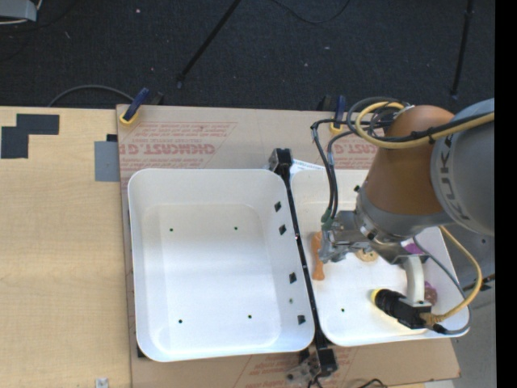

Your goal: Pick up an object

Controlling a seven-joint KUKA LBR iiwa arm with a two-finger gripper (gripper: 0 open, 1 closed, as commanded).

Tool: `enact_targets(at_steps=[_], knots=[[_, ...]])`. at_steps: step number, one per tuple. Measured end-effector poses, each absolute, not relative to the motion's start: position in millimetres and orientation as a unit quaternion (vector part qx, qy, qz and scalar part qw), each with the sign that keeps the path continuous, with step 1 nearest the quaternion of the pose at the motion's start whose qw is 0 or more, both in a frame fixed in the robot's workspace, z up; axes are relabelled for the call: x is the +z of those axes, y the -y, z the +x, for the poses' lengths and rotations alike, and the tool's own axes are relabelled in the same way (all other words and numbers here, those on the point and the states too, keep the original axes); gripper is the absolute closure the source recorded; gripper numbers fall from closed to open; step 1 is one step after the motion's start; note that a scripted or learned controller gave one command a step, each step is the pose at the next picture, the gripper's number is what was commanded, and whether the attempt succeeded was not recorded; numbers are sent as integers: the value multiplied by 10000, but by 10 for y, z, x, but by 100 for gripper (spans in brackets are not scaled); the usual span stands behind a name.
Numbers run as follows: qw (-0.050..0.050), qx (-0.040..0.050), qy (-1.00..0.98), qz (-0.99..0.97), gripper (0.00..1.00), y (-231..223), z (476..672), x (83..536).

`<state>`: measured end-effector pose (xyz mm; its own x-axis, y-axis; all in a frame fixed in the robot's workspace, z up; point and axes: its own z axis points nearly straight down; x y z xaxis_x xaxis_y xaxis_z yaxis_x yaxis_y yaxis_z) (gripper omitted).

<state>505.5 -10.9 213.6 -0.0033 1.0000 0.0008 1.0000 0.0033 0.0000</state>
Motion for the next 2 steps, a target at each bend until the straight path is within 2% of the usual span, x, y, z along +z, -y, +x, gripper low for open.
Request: enact_targets(at_steps=[2], knots=[[7, 2, 7084, -7058, 100, -987, 5061, 2082]])
